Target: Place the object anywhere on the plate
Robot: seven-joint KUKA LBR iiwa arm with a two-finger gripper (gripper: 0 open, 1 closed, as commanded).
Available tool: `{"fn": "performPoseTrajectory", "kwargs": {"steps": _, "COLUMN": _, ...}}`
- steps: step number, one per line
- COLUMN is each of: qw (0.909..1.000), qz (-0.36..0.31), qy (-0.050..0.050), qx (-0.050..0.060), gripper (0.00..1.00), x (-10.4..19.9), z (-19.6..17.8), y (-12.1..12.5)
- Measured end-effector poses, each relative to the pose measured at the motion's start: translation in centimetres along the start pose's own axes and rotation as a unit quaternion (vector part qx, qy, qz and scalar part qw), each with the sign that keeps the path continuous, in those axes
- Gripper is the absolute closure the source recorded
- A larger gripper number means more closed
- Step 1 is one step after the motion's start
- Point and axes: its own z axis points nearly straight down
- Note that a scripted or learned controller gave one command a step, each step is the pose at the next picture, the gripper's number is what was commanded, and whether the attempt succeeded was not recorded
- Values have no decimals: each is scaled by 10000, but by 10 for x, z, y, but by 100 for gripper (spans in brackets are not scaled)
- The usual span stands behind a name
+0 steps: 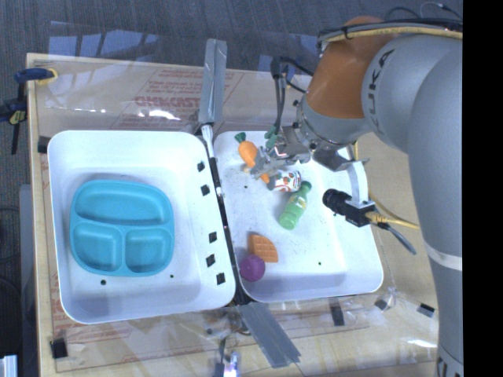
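A blue three-compartment plate point(120, 226) lies in the left bin point(71, 151). The right bin point(346, 269) holds several toy foods: an orange carrot point(248, 152), a green bottle point(294, 208), a small white and red item point(286, 182), an orange waffle-like piece point(264, 247) and a purple ball point(252, 269). My gripper point(269, 166) hangs low over the far left part of the right bin, just right of the carrot and above the white and red item. Its fingertips are hard to make out against the toys.
A grey divider bar point(211, 85) runs between the bins at the back. A black camera or sensor point(343, 205) sticks out from the arm over the right bin's right side. Blue clamps point(27, 75) sit at the bench's far left corner.
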Motion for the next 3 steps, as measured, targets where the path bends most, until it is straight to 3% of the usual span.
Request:
{"fn": "performPoseTrajectory", "kwargs": {"steps": 1, "qw": 9998, "qz": -211, "qy": -6, "qx": 2, "gripper": 100, "x": 79, "z": 27, "y": 2}}
{"fn": "performPoseTrajectory", "kwargs": {"steps": 2, "qw": 9968, "qz": -804, "qy": -4, "qx": 6, "gripper": 100, "x": 152, "z": 21, "y": -26}}
{"fn": "performPoseTrajectory", "kwargs": {"steps": 3, "qw": 9973, "qz": -738, "qy": -9, "qx": 10, "gripper": 100, "x": 216, "z": 29, "y": -23}}
